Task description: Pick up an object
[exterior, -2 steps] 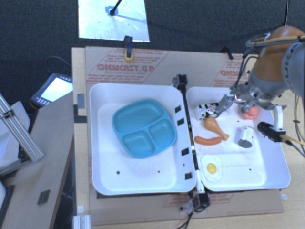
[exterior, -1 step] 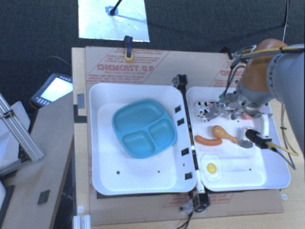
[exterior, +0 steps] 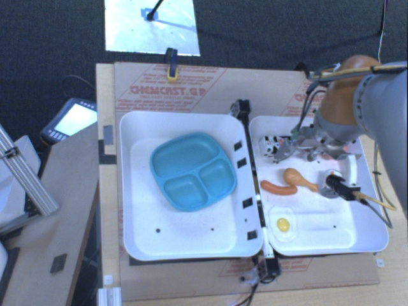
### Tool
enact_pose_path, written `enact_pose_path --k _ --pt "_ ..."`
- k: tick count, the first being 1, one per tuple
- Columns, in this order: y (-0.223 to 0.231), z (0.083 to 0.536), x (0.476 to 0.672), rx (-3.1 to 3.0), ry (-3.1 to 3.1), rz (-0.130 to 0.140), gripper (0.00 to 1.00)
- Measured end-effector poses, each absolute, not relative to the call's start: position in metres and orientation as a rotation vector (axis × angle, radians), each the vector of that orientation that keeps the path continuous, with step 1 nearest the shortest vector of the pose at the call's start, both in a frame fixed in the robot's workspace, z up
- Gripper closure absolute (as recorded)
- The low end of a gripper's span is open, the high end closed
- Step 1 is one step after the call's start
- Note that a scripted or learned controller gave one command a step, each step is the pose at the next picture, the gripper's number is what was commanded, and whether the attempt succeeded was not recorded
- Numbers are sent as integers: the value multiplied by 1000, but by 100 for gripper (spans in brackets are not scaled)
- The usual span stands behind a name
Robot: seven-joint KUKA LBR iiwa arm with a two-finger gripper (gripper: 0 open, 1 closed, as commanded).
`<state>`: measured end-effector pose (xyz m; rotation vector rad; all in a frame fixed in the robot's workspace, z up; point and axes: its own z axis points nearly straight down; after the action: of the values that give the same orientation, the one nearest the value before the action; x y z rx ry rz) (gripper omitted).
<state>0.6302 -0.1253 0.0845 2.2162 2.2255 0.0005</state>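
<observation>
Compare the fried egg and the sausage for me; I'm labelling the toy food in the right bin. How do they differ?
The egg is white with a yellow yolk; the sausage is plain orange-red. The egg is flat and roundish; the sausage is long and thin. The egg lies nearer the bin's front edge; the sausage sits farther back, toward the middle. Both lie loose on the right bin's floor near the divider, clear of the gripper.

Both bins [exterior: 191, 250] are white. The divided plate [exterior: 193, 178] in the left bin is light blue. In the right bin, the toy fried egg [exterior: 282, 224] is white with a yellow middle, the sausage [exterior: 278, 187] is orange-red, and the little toy cow [exterior: 271, 145] has black and white spots. The arm [exterior: 376, 101] is grey with an orange band.
</observation>
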Motion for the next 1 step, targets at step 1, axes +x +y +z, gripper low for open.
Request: enact_pose_path --k 1 --pt "-126 96 632 2212 2225 4 100"
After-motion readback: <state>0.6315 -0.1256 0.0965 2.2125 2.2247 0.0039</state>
